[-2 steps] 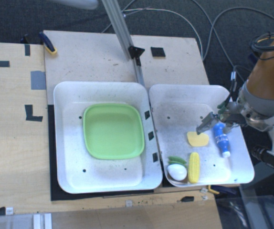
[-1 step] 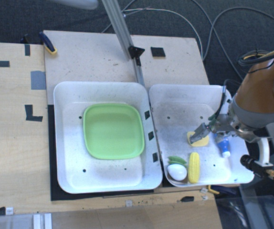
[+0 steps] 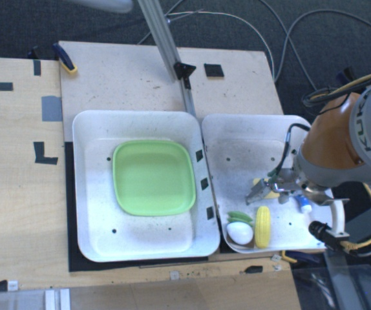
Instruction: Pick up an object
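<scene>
Corn cob [image 3: 262, 227] lying by the right bin's [image 3: 237, 134] near edge, touching a white egg-like object [image 3: 240, 232] and green piece [image 3: 239, 216]. Gripper [image 3: 264, 190] poised just above the cob; jaws' state impossible to tell. Green plate [image 3: 153, 177] centred in left bin [image 3: 95, 173].

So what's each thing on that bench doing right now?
Plate: lying flat in the left bin, right way up.
Corn: lying at the right bin's near edge.
White egg: lying left of the corn, touching it.
Green pod: lying just above the egg.
Claw: low over the right bin, above the corn.
</scene>
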`<action>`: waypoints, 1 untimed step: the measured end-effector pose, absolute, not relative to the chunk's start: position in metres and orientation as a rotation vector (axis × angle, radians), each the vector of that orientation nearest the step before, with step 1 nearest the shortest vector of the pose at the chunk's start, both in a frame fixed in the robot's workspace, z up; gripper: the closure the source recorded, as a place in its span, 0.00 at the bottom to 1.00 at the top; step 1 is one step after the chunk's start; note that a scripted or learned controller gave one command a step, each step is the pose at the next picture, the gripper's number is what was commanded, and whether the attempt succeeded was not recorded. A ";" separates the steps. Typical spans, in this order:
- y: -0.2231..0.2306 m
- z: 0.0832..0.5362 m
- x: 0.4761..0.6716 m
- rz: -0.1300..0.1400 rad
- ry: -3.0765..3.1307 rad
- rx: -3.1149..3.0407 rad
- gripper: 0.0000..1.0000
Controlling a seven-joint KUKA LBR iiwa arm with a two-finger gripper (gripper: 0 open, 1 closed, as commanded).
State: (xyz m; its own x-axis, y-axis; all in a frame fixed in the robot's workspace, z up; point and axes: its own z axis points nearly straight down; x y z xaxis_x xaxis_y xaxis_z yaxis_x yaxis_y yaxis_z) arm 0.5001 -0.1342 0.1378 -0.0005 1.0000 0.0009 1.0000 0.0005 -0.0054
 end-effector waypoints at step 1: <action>-0.134 0.089 0.501 -0.001 -2.223 -2.222 0.00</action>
